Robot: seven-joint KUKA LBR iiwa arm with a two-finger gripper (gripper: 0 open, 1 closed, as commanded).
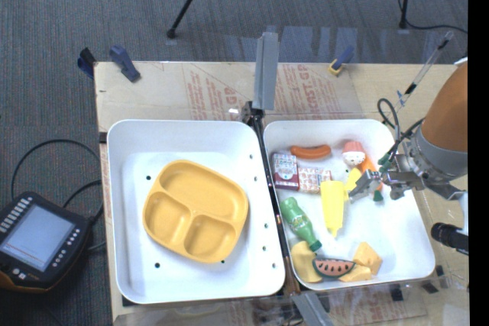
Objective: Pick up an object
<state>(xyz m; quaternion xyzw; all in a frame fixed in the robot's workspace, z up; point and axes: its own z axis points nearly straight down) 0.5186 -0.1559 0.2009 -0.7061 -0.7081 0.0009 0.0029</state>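
Black teach pendant [38, 240] lies on grey carpet [92, 4].

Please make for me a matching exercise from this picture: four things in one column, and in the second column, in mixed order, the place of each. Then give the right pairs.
Things:
1. yellow divided plate
2. hot dog
3. watermelon slice
4. green bottle

Places:
A. right bin, near its far edge
B. left bin
C. right bin, near its front edge
D. right bin, by the wall next to the left bin

Pairs: 1-B, 2-A, 3-C, 4-D
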